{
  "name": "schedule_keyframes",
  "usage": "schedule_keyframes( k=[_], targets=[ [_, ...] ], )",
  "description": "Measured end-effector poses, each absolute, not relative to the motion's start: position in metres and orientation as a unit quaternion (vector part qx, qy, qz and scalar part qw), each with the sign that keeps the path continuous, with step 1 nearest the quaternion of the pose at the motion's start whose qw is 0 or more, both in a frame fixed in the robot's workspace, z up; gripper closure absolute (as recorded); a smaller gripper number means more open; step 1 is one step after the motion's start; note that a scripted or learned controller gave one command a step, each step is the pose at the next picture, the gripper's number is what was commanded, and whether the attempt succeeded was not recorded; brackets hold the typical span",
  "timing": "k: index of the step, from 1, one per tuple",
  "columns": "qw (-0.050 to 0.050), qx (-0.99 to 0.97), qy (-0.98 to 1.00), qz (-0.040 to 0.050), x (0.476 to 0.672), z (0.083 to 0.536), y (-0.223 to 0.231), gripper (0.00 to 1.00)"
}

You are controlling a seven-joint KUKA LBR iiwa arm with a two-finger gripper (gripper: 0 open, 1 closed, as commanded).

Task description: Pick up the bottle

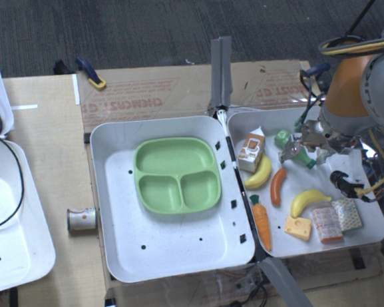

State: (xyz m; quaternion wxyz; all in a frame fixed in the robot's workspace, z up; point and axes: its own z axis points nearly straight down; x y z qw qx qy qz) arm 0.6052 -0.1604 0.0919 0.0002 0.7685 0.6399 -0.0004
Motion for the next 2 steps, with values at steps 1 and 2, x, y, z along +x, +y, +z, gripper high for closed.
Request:
schedule_keyframes(
  k=[1,2],
  targets=[
    [-0.001,0.769,0.639,-0.0011,0.605,0.101,-0.162,1.00],
    [0.000,0.809,0.588,-0.0016,0.598,0.245,-0.098,1.00]
  ],
)
